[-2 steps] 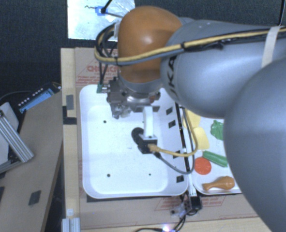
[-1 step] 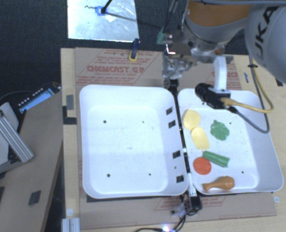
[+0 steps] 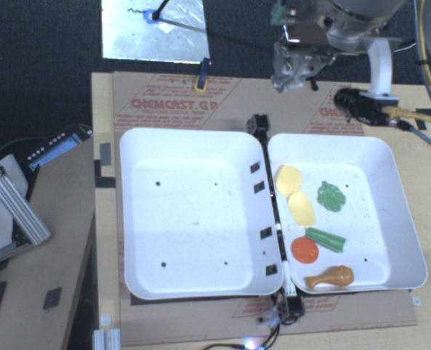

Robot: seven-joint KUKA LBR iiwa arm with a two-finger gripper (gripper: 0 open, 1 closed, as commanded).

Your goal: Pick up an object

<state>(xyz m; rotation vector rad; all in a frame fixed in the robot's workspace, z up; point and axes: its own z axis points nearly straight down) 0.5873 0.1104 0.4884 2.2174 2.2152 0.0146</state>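
Your hand (image 3: pixel 292 75) hovers beyond the right bin (image 3: pixel 390 195), its grip state you cannot tell, yellow pieces (image 3: pixel 295 194), green leaf (image 3: pixel 331 196), orange disc (image 3: pixel 305 250) inside.

Clearly a robotics lab or test cell, not a home. Shown by a plain wooden bench (image 3: pixel 69 195) carrying a sheet of printed cardboard (image 3: pixel 179 100) with two shallow white bins (image 3: pixel 193 141) clipped side by side, one stocked with plastic toy food (image 3: pixel 303 208) as test pieces. Shown also by an aluminium framing rail (image 3: pixel 11 203) at the left, loose cables (image 3: pixel 419 119) at the right, a shiny metal plate (image 3: pixel 153 20) lying on dark carpet (image 3: pixel 33 57), and a grey industrial arm (image 3: pixel 361 6) hanging over the bench.
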